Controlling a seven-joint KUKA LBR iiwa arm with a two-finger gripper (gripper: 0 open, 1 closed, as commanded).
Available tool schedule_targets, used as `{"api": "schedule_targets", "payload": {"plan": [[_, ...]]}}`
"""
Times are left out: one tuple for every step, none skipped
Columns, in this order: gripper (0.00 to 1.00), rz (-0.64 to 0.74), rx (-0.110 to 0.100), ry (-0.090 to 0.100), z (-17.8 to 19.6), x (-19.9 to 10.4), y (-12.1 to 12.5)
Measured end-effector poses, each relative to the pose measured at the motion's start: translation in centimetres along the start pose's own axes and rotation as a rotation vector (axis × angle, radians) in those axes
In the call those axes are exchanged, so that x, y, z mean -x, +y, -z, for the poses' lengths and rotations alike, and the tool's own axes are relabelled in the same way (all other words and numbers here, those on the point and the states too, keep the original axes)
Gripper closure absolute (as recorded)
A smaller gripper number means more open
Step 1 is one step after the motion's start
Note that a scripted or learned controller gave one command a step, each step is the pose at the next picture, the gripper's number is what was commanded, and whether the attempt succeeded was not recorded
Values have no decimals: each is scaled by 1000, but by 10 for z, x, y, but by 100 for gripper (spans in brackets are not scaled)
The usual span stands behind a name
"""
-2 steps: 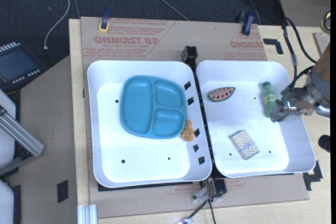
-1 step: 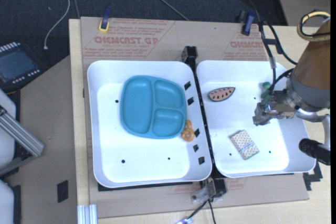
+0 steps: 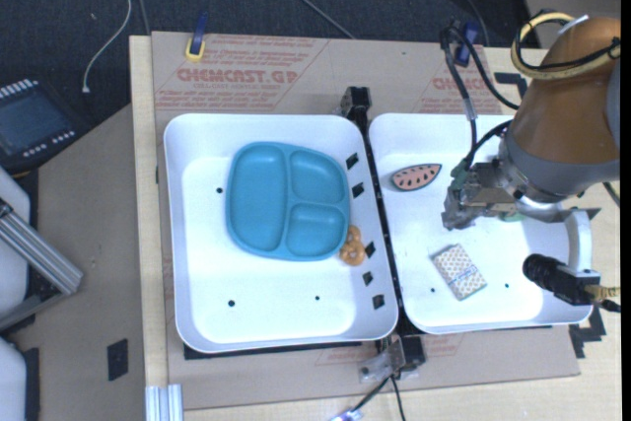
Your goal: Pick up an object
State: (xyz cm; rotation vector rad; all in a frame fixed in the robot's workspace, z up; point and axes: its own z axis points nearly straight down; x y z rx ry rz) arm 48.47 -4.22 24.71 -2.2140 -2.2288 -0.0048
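Observation:
My gripper (image 3: 456,212) hangs over the middle of the right bin (image 3: 424,306), its metal head pointing down. Just below it, toward the front, lies a small patterned packet (image 3: 459,270) flat on the bin floor. A pink watermelon-slice toy (image 3: 416,177) rests to the gripper's upper left, near the divider. In the left bin (image 3: 197,281) sits a blue sectioned plate (image 3: 288,200), with a small orange-tan toy (image 3: 352,249) at its lower right corner. I see nothing between the fingers.
Black clips line the divider (image 3: 373,212) between the bins. The arm's orange-banded body (image 3: 572,104) covers the right bin's far right. Cables run across the cardboard at the back. A black part (image 3: 552,276) sticks out near the right bin's front right.

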Motion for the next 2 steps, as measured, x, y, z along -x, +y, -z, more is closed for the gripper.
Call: {"api": "schedule_targets", "payload": {"plan": [[100,-1,-7,1,-15,-54,5],[100,1,-2,0,-16,-118,12]]}}
